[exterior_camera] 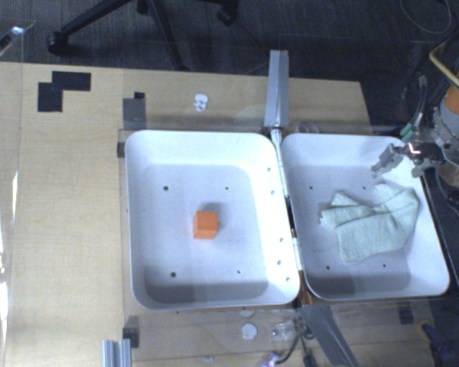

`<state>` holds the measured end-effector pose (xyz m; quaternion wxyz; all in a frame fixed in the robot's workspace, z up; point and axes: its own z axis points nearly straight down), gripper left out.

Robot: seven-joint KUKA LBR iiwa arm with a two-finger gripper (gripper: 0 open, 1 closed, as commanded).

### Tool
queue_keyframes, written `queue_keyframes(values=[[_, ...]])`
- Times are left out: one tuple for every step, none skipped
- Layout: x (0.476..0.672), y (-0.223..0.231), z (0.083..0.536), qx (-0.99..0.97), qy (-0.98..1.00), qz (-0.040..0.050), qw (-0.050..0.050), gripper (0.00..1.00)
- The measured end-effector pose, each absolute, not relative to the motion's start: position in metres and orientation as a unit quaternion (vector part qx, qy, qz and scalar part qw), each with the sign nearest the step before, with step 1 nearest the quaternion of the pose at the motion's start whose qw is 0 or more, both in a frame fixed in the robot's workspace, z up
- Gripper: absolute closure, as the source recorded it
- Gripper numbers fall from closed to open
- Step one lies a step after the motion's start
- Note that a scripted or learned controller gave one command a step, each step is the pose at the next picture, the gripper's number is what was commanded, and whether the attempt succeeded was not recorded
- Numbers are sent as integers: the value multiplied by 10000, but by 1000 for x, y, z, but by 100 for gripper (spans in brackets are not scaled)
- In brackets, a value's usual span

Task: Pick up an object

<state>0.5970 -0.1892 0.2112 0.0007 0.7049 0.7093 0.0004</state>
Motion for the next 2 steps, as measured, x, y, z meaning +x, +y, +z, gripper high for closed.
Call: queue_keyframes(values=[[623,-177,94,6697,7426,12,25,0],[625,-175,106,6684,7438,27,51,100]])
